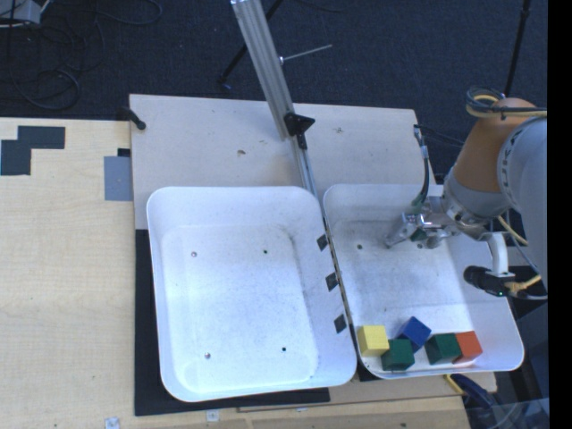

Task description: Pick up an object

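Several small blocks lie along the near edge of the right bin (402, 280): a yellow one (374, 339), a blue one (416, 331), two dark green ones (399, 355) (441, 349) and an orange-red one (467, 344). My gripper (413, 231) hangs low over the far part of that bin, well away from the blocks. I see nothing held in it.
The left bin (179, 239) sits beside the right one, with black clips (331, 280) along the shared rim. A slanted aluminium bar (268, 70) rises from behind the bins. The grey arm (500, 168) comes in from the right.
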`<control>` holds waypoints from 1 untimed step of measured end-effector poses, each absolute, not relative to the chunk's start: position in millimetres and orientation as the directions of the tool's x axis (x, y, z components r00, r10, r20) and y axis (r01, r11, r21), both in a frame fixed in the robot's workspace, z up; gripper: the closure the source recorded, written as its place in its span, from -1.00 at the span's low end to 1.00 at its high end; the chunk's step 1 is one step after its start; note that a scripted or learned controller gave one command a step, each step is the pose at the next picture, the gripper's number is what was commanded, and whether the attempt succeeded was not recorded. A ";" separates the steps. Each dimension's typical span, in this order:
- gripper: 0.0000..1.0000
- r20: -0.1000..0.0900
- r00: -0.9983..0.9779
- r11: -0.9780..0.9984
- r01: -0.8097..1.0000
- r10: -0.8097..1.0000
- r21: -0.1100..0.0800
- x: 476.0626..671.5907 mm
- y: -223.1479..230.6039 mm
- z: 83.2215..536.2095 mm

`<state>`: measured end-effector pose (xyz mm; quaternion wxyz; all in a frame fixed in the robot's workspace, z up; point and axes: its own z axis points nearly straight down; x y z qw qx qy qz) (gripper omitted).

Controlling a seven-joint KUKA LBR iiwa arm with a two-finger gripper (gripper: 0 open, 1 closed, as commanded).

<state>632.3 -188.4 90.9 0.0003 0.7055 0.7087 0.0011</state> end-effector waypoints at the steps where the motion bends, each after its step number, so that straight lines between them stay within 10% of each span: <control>1: -1.00 0.010 0.009 -0.009 0.998 1.000 -0.056 658.9 -190.7 88.5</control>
